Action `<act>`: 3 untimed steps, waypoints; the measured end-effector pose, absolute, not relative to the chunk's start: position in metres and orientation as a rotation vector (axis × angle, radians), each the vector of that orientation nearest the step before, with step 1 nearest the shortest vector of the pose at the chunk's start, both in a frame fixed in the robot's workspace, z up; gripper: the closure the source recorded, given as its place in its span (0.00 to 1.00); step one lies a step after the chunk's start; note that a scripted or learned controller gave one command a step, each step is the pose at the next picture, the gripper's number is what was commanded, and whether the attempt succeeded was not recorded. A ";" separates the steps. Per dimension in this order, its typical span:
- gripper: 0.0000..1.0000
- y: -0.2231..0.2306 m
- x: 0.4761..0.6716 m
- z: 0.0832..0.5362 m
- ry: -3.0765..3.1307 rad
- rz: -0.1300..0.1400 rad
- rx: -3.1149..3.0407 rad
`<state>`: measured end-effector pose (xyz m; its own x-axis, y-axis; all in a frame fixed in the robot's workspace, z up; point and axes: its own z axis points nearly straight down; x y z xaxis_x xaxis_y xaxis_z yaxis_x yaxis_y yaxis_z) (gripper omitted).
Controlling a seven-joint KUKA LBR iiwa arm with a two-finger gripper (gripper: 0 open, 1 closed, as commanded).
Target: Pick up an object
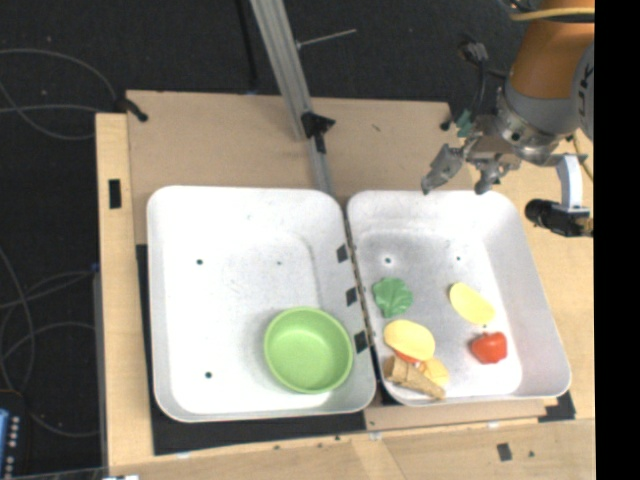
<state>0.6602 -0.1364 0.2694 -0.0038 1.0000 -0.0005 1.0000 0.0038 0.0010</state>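
The task is hardly begun, because the two-finger gripper (459,178) hangs with fingers spread and nothing between them at the 12 o'clock rim of the right shallow white bin (520,230), while the small red round toy (488,347) lies at 5 o'clock.

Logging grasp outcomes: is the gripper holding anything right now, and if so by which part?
Nothing is held. The gripper hangs open over the far edge of the right bin, with nothing between its fingers. The objects lie at the bin's near end.
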 end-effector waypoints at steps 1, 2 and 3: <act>0.00 -0.137 0.660 0.269 2.225 -0.001 2.216; 0.00 -0.142 0.665 0.209 2.222 -0.009 2.222; 0.00 -0.137 0.658 0.160 2.221 -0.008 2.224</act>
